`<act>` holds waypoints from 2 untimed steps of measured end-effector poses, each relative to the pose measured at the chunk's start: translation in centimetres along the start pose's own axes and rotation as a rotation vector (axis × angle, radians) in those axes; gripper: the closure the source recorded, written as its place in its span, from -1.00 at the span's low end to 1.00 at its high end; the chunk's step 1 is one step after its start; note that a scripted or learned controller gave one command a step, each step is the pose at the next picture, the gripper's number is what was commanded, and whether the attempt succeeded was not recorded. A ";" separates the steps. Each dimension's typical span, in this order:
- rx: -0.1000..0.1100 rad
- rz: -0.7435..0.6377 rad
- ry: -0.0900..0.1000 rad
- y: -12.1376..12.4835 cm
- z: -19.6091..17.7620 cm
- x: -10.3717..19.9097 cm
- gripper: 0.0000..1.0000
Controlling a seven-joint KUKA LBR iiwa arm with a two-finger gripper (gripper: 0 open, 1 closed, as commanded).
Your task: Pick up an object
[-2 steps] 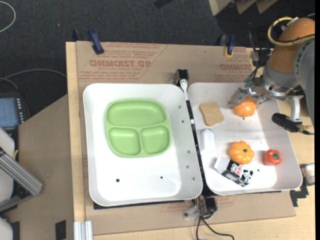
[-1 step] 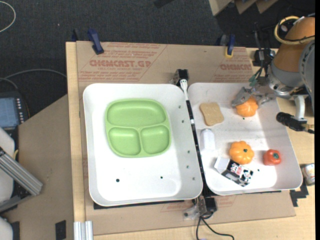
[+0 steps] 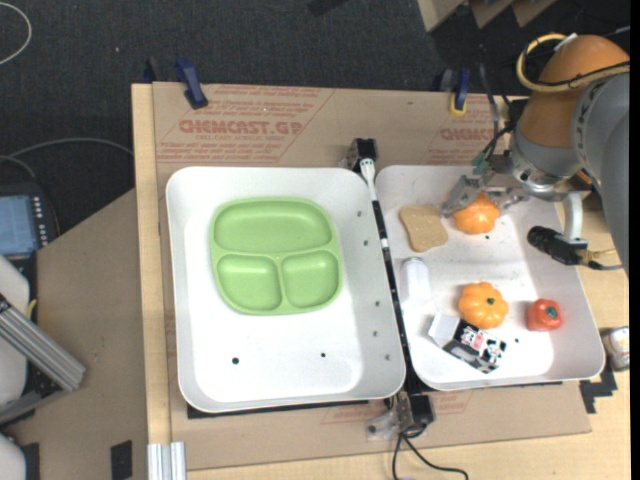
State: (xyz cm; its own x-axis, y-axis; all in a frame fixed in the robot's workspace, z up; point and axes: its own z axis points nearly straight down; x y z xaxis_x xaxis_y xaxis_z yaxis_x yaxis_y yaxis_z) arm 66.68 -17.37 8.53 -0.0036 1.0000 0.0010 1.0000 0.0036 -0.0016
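Camera view shows the end effector [image 3: 478, 196] down over an orange fruit [image 3: 476, 217] in the right bin [image 3: 570, 278]; its grip cannot be told.

A: What can't you make out around the right bin [image 3: 570, 358]?

B: The arm [image 3: 590, 108] above it runs off the right edge. Its wrist covers the top of the orange fruit [image 3: 477, 218].

A: And the small box [image 3: 472, 344] at the bin's near edge?

B: Its print is too small to read.

A: The jaws?

B: Hidden; their stance is unclear.
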 end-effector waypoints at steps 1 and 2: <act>-0.004 0.001 -0.002 0.1 -1.1 -0.2 1.00; -0.002 -0.002 -0.004 0.1 -0.2 6.3 1.00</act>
State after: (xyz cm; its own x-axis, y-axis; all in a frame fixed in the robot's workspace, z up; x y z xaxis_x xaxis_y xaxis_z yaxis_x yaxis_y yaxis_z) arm 66.77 -11.09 8.77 -0.0051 1.0000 -0.0031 1.0000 0.0051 0.0005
